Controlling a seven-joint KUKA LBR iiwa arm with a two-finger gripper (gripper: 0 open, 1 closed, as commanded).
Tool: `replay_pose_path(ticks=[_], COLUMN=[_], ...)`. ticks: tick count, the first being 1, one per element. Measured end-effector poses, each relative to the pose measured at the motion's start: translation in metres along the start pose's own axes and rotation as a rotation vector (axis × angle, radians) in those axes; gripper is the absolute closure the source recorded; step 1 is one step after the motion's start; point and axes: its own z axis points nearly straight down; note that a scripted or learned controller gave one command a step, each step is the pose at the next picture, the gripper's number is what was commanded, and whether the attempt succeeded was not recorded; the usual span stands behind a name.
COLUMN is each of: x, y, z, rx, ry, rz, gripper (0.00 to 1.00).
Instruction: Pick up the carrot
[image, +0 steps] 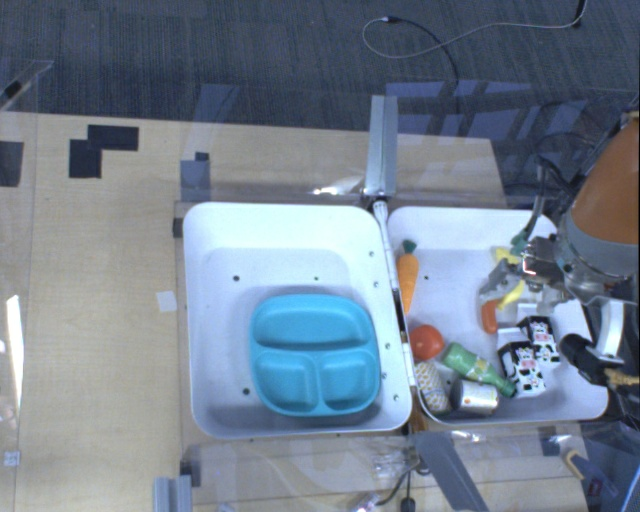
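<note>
Sitting in left white bin (215, 300): blue plastic three-compartment tray (315, 352). Lying against right bin's left wall: orange carrot with green top (408, 276), well apart from claw (515, 290). Risking a grab of wrong item, judging by claw hovering over yellow and orange clutter instead. Claw opening and contents: cannot tell, blocked by wrist.

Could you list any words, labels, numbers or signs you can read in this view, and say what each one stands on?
No text is readable.
The black-and-white patterned box in the right bin has markings too blurred to read.
The silver can shows no legible label.
The black shapes on the bench form no readable letters.
</note>
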Motion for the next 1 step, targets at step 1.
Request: replay_pose_path(ticks=[1], x=[-0.0152], y=[0.0067], z=[-0.0229], rx=[-0.003], ry=[-0.001], rz=[-0.224], gripper=[0.00])
